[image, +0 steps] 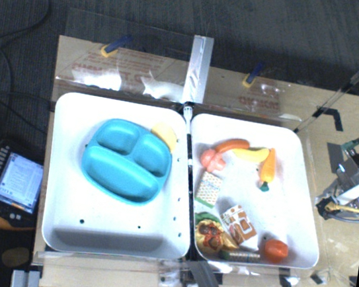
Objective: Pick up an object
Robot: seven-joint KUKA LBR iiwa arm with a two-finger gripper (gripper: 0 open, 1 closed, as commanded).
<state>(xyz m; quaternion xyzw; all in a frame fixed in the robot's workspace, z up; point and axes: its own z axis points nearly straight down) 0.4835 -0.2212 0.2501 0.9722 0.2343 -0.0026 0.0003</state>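
The right bin (306,192) holds several small things: a banana (250,154), an orange carrot (268,166), a red-orange sausage (231,144), a pink piece (209,159), a checkered packet (209,189), an orange-and-white packet (238,223), a red tomato (275,249), a pizza-like piece (209,233) and a dark stick (240,255). My gripper (353,189) is off to the right, outside the bin's right wall and only partly in frame. Nothing is seen in its grasp.
The left bin (62,215) holds a blue divided tray (127,160), with a yellow piece (165,134) at the tray's upper right corner. A raised divider (186,187) separates the bins. A handheld pendant (16,182) lies left of the bench.
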